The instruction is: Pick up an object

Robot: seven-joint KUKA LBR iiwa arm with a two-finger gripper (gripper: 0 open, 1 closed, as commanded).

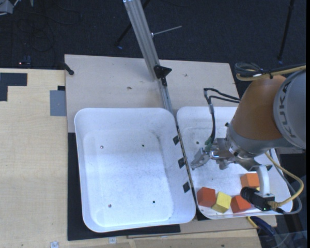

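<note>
Several small blocks lie in the near part of the right bin (194, 119): a red block (206, 196), a yellow block (222, 202), a red-orange block (239, 204) and an orange block (250, 180). My gripper (199, 160) hangs low over the right bin's left side, close to the divider between the bins. It is above and to the left of the blocks, apart from them. I see nothing held in it. The arm's orange band (258, 112) and grey wrist cover the middle and right of that bin.
The left bin (85, 138) is a wide white tray beside the right one. A slanted aluminium post (147, 45) rises from the bench behind the bins. Black clips (182, 162) line the shared rim. Cables (213, 112) trail from the wrist.
</note>
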